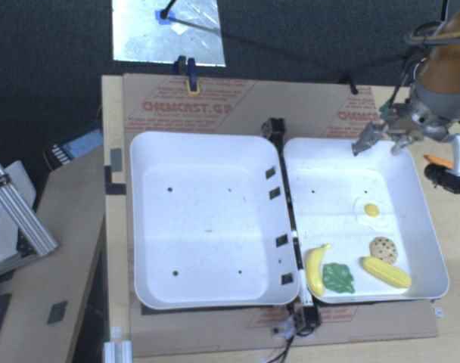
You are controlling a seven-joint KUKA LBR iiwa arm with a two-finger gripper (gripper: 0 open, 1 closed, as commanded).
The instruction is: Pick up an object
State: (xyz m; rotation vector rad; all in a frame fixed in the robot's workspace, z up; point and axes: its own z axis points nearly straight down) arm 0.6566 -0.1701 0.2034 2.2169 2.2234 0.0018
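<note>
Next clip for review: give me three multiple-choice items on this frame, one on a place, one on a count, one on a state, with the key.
1. Where does the yellow toy banana lie?
A. right white bin
B. left white bin
C. on the bench

2. How many toy foods sit in that bin?
A. three
B. five
C. seven

3. The gripper is:
A. clamped on the yellow corn cob
B. holding nothing, above the bin's far edge
C. pressing the round brown cookie

Key: A, it lies at the right bin's near left corner; B, banana, green leaf, corn, cookie, fried egg; B, fingers spread, nothing between.
</note>
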